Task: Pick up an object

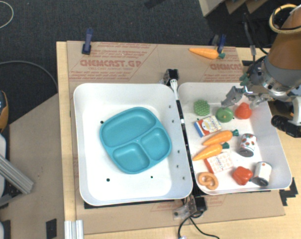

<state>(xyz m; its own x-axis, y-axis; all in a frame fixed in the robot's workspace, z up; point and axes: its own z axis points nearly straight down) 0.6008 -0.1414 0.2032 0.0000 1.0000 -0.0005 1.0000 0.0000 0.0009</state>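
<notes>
Camera view: gripper low over far end of right bin, nothing picked yet

Camera view, looking down at a slant; two white bins side by side on the bench. Left bin (pixel 85 133) holds a teal divided plate (pixel 135 139); right bin (pixel 282 156) holds the clutter. Gripper (pixel 242 97) sits over the far part of the right bin, arm entering from the right; its fingers appear spread, one grey finger reaching left toward a green round piece (pixel 224 115), a red piece (pixel 243 111) lying just below the fingers; nothing visibly clamped between them.

Nearest candidates are those two, touching or nearly so; a green dimpled disc (pixel 201 107) lies to their left; a small printed carton (pixel 208 126) just nearer. Mid-bin: two carrots (pixel 216 144) side by side, a spotted cup-like item (pixel 247 145) to their right. Near end: a pretzel (pixel 208 180), a red pepper-like piece (pixel 242 175), a small can (pixel 262 173). One more carrot (pixel 204 53) lies outside the bins on the far board.

Judgement: step in hand is the descent and close. To do it well: centre on one piece only; the red one looks best placed, but the green one crowds it, so a finger may land on top or nudge both aside; set the fingers across the free sides; close fully before lifting; lift straight up.
</notes>
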